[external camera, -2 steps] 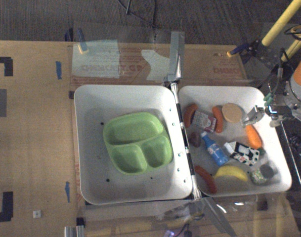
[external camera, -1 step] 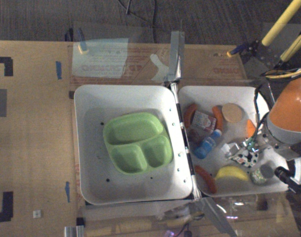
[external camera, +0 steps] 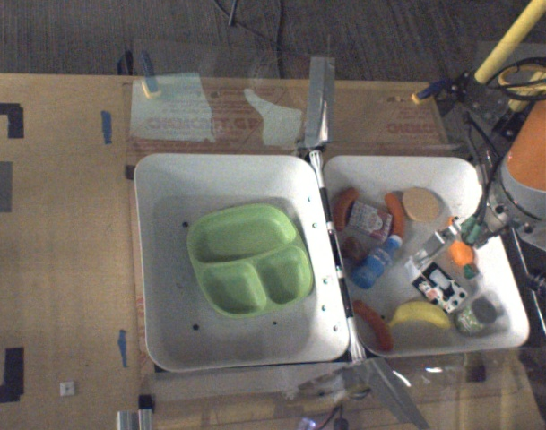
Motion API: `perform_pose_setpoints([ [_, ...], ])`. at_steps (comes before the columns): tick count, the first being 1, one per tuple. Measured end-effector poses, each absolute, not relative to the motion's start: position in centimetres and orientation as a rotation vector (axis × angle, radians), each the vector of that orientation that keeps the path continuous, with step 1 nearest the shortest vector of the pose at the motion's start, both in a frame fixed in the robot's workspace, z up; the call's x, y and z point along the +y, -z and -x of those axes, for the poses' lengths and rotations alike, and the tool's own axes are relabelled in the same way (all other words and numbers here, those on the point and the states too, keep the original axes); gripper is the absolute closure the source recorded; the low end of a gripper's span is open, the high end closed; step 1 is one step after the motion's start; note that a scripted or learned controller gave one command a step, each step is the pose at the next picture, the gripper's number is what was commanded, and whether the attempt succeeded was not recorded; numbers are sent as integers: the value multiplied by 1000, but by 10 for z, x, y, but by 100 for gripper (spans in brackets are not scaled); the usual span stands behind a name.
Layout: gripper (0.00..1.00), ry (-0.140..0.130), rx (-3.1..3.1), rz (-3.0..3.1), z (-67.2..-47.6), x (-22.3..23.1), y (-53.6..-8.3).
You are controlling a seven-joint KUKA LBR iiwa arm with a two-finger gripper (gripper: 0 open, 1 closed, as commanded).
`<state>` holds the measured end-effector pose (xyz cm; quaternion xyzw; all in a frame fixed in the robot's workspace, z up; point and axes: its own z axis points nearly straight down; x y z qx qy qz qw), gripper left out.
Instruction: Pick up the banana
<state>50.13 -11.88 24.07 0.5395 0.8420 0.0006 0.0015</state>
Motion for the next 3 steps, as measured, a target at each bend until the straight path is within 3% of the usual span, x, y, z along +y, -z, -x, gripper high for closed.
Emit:
perform_pose_setpoints([
  [1,0,-2,2902,-1200,-480,-122,-176],
  [2,0,-2,3106,-466,-480,-128,-132],
  [3,0,-2,3096,-486,-534,-144,-87],
])
